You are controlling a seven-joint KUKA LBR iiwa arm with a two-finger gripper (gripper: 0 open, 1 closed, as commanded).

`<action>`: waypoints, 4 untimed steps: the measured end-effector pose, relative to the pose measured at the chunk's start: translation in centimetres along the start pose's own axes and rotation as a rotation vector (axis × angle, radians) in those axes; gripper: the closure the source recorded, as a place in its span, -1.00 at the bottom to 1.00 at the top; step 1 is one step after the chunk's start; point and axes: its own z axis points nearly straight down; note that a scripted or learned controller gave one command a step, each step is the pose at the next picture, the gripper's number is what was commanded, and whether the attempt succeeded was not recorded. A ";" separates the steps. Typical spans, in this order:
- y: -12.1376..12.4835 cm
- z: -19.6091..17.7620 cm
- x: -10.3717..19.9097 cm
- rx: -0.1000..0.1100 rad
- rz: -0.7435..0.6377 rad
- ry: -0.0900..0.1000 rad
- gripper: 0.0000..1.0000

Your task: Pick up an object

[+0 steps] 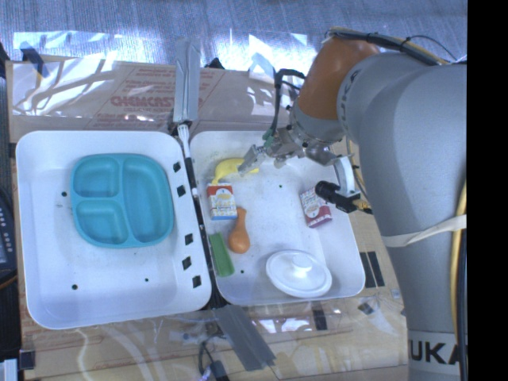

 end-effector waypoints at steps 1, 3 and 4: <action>0.9 -9.8 4.9 -0.002 -0.441 -0.003 -1.00; -1.6 1.9 5.5 -0.005 -0.428 -0.005 -1.00; -7.4 1.8 6.5 -0.014 -0.312 -0.006 -1.00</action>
